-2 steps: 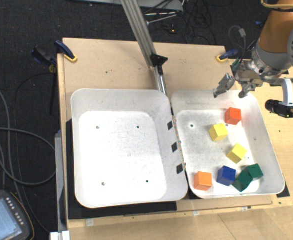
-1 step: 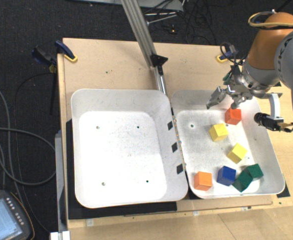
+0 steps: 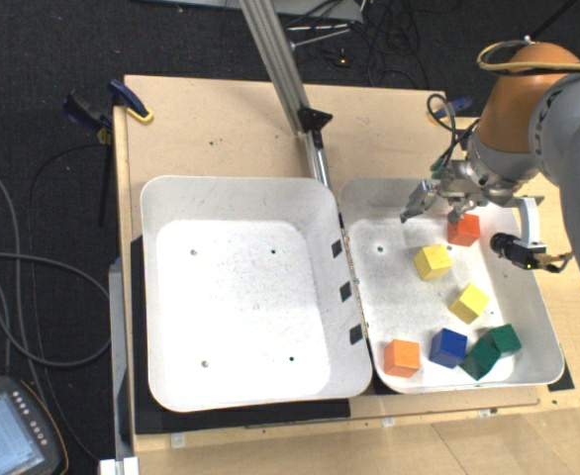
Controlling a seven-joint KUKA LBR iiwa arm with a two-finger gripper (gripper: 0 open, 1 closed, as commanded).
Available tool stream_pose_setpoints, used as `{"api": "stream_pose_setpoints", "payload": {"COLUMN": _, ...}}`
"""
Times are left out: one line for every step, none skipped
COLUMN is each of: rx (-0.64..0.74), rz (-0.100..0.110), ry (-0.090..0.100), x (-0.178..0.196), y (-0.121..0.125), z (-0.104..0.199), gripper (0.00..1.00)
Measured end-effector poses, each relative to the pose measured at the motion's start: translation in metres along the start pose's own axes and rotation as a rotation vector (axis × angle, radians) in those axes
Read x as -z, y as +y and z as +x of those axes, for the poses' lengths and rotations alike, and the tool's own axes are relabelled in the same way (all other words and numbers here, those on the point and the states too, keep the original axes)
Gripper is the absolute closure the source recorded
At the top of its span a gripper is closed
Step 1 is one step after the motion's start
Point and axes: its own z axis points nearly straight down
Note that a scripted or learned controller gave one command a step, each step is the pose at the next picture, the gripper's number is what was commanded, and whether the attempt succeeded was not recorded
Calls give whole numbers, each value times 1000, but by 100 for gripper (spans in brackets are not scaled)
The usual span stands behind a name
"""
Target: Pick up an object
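My end effector (image 3: 446, 202) hangs over the far end of the right bin (image 3: 389, 364), its dark fingers spread apart with nothing between them that I can make out. Just beside it, toward the near side, sits the red block (image 3: 463, 230) on the bin floor, close to the far wall; it is the nearest candidate, and I judge it my target. The other pieces lie farther down the same bin: a yellow cube (image 3: 433, 261), a second yellow block (image 3: 469, 303), an orange cube (image 3: 402, 356), a blue cube (image 3: 448, 347) and two green blocks (image 3: 493, 349) touching each other at the near right corner. The left bin (image 3: 171, 206) sits alongside on the bench (image 3: 211, 117). The red block looks small, rigid and light, probably wood or plastic with smooth faces, so it should not deform but could slip or skid if I pinch it off-centre. I would take it across two opposite flat faces, low and centred, turning my wrist to match its slight rotation, and mind the bin wall close behind it.
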Motion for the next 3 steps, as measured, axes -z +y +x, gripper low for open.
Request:
{"api": "stream_pose_setpoints", "payload": {"rx": 0, "rz": 2, "ry": 0, "x": 7, "y": -1, "z": 0, "gripper": 100}}
{"api": "stream_pose_setpoints", "payload": {"rx": 2, "rz": 0, "ry": 0, "x": 52, "y": 7, "z": 1, "gripper": 100}}
{"api": "stream_pose_setpoints", "payload": {"rx": 3, "rz": 0, "ry": 1, "x": 99, "y": 9, "z": 9, "gripper": 100}}
